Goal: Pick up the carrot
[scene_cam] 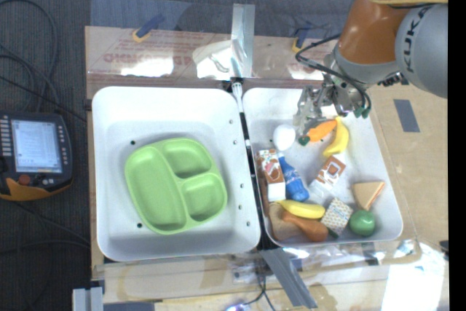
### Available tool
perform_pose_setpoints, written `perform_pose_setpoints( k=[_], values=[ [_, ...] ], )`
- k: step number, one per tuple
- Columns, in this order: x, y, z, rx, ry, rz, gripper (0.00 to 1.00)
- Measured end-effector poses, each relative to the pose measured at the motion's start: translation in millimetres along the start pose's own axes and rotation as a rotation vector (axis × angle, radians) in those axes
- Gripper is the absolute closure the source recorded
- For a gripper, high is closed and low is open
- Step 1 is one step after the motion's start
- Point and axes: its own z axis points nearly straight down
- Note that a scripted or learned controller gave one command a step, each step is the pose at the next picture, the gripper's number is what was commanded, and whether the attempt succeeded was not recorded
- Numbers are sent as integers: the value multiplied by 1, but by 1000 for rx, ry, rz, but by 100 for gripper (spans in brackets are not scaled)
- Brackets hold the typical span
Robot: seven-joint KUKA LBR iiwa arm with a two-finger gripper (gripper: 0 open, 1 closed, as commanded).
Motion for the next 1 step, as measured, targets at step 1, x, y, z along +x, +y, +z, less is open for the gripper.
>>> perform_pose_setpoints(
  k=[1],
  values=[
    [21, 38, -39, -1, 2, -140, 100]
  ],
)
